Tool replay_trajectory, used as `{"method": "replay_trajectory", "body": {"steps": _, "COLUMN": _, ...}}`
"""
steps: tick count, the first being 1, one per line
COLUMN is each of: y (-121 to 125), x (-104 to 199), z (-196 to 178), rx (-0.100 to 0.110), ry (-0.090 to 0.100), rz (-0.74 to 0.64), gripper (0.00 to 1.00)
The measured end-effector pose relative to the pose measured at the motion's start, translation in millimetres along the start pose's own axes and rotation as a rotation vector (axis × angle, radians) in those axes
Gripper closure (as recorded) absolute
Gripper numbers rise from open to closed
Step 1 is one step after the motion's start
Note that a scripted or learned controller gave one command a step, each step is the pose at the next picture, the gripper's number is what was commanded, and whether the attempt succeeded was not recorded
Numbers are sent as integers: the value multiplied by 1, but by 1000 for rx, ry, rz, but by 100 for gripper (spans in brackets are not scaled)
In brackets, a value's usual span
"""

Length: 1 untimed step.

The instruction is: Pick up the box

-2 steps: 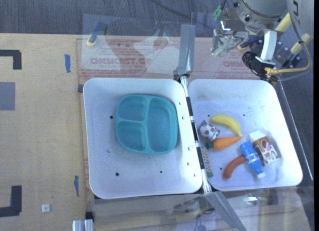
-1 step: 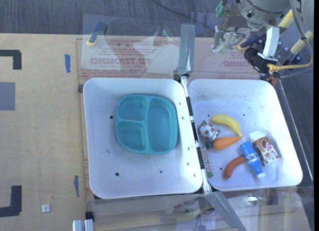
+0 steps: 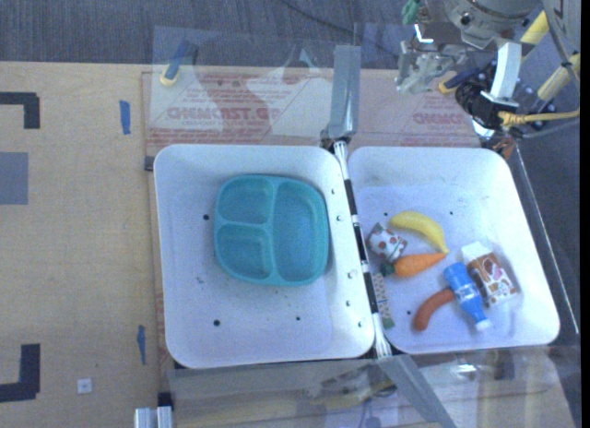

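Note:
The box point(image 3: 491, 277) is a small brown and white carton lying at the right side of the right bin point(image 3: 525, 197), touching a blue bottle point(image 3: 464, 295) on its left. My gripper point(image 3: 421, 70) hangs high above the bench behind the right bin's far left corner, well away from the box and with nothing seen in it.
In the right bin also lie a banana point(image 3: 419, 229), a carrot point(image 3: 419, 264), a reddish sausage point(image 3: 431, 308) and a small patterned packet point(image 3: 385, 243). The left bin point(image 3: 184, 186) holds a teal divided plate point(image 3: 272, 230). A metal divider point(image 3: 345, 103) stands behind the bins.

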<state>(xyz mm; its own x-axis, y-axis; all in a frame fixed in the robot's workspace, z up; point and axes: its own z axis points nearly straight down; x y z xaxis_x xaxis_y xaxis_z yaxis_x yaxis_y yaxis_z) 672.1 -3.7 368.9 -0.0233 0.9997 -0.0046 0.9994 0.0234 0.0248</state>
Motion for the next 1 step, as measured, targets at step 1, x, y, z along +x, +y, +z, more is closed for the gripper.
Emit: {"method": "replay_trajectory", "body": {"steps": 1, "y": 1, "x": 0, "z": -11, "rx": -5, "ry": -1, "rz": -1, "gripper": 100}}
